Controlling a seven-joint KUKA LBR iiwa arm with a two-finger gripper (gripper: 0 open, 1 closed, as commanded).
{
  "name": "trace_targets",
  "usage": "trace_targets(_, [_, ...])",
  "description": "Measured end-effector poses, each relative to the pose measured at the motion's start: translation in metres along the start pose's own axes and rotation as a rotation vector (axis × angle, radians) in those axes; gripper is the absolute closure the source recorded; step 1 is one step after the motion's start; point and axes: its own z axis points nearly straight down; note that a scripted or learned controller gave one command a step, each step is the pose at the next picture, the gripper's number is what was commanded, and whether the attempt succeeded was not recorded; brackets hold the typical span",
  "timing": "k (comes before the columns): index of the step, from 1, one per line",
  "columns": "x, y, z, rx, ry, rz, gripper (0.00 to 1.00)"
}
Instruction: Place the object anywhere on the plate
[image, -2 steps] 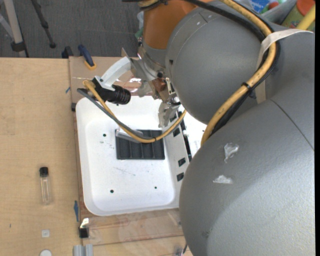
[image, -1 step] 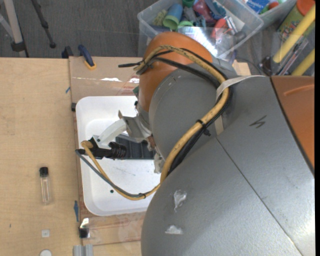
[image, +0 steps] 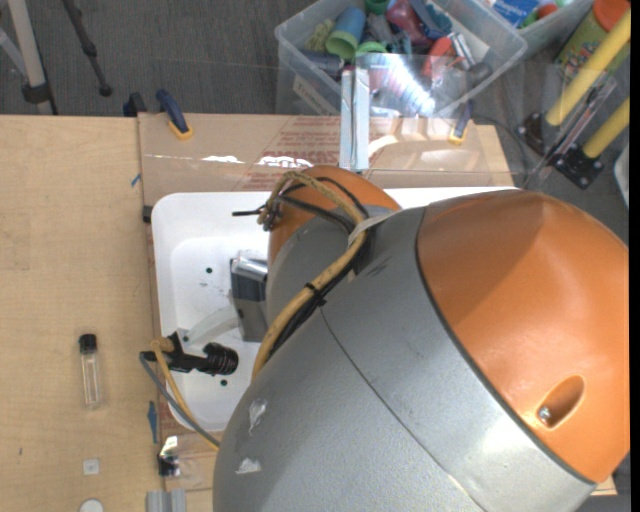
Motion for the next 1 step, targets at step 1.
trace_targets(1, [0.0017,-0.0032,-0.0790,0.000,0.005,-0.008,0.00])
